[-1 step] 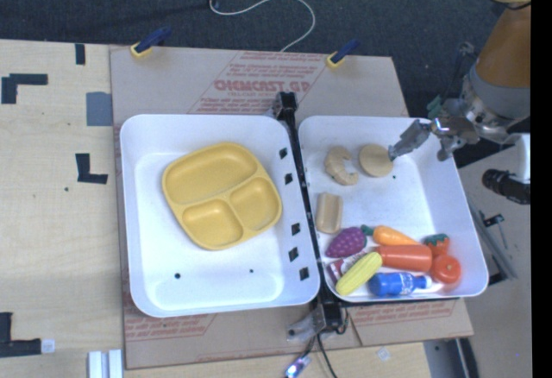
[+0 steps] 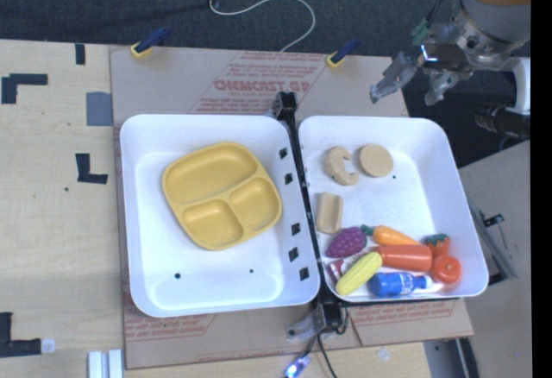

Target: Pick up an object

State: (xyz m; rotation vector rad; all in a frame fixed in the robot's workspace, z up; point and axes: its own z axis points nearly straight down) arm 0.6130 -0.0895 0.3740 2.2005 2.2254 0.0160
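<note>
My end effector (image 2: 416, 78) hangs above the tabletop (image 2: 52, 195), beyond the far right corner of the right bin (image 2: 448, 152) and clear of its rim — its two fingers spread apart, nothing between them. The things I could pick lie in that right bin: a croissant (image 2: 341, 166) and a round cookie (image 2: 375, 160) near the far wall, a tan bread piece (image 2: 329, 213) by the divider, then a cluster at the near wall — purple grapes (image 2: 347, 242), a carrot (image 2: 393, 236), a red sausage (image 2: 405, 258), a tomato (image 2: 445, 269), a corn cob (image 2: 359, 273) and a blue bottle (image 2: 397, 285). The left bin (image 2: 138, 221) holds a yellow divided plate (image 2: 222, 194).
</note>
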